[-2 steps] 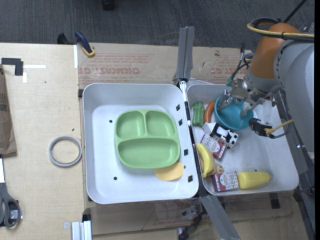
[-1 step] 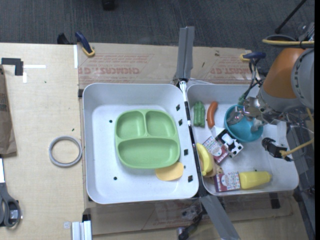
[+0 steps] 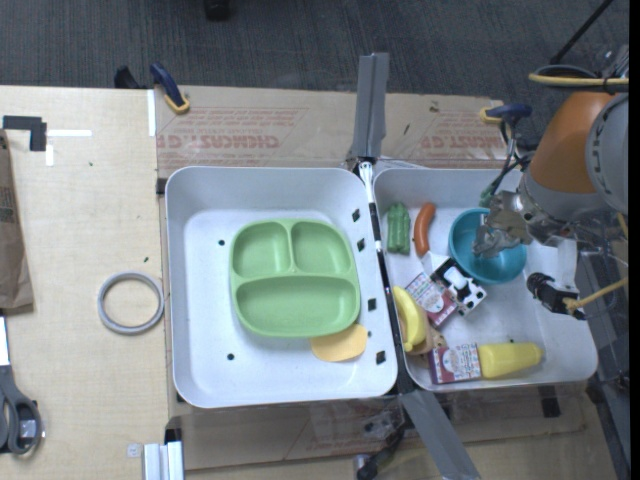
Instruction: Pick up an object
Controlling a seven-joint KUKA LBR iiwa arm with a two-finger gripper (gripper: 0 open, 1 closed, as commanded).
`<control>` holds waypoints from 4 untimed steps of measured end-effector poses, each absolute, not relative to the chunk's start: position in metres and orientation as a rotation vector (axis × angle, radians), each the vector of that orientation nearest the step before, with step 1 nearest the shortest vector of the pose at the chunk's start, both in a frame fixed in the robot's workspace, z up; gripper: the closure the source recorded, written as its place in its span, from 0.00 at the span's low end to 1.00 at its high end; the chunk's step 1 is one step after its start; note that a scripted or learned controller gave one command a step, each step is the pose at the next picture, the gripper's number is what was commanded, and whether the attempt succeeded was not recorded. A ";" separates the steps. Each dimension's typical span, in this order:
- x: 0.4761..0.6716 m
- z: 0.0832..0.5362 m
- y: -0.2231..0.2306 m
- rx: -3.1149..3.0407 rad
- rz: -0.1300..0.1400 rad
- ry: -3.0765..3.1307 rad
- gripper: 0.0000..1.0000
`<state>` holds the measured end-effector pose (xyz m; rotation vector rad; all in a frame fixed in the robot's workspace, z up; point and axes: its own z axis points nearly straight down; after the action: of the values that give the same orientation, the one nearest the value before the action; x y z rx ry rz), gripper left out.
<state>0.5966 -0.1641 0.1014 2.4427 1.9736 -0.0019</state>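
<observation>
two white bins (image 3: 190,298) are sitting side by side; the left is carrying a green divided plate (image 3: 295,276), the right a clutter of small items. the gripper (image 3: 492,236) is hanging over the teal bowl (image 3: 487,251) in the right bin, seemingly reaching for it. whether it is spread or pinching, i cannot tell. next it needs a firm hold before lifting.

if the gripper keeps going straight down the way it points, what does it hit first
Most likely the blue bowl: the gripper hangs right over its inside, pointing down into it. Depth is hard to judge from this slanted view.
</observation>
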 end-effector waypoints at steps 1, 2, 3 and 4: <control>0.583 0.114 -0.204 2.577 -0.003 1.798 1.00; 0.594 0.091 -0.143 2.805 -0.005 1.420 1.00; 0.629 0.106 -0.096 2.992 -0.005 0.959 1.00; 0.648 0.091 -0.136 2.845 -0.004 1.332 1.00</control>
<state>0.6482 -0.1359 0.0915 2.8449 1.3321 -0.0043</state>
